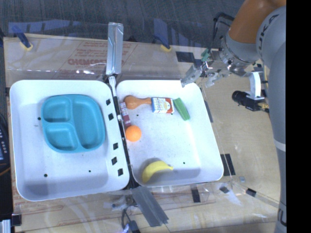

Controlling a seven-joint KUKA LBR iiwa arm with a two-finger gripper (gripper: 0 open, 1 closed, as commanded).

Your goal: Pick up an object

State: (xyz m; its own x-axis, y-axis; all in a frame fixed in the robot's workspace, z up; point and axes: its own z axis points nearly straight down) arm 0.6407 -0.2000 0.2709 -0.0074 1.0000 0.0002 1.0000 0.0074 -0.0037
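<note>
Camera view: tool (200, 75) hovers over the right bin's (206, 144) far right corner, fingers look parted, nothing held. Candidates lie in that bin: banana (156, 170), orange ball (133, 133), green block (181, 108), small carton (162, 105). Left bin (29, 178) holds a blue tray (73, 122). Surface (238, 144) is taped wood.

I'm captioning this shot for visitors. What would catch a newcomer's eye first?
Most likely the blue tray, alone in the left bin. Next, the bright things in the right bin: an orange ball near the divider and a banana at the near edge. The arm, with its orange band, hangs above that bin's far right corner.
</note>
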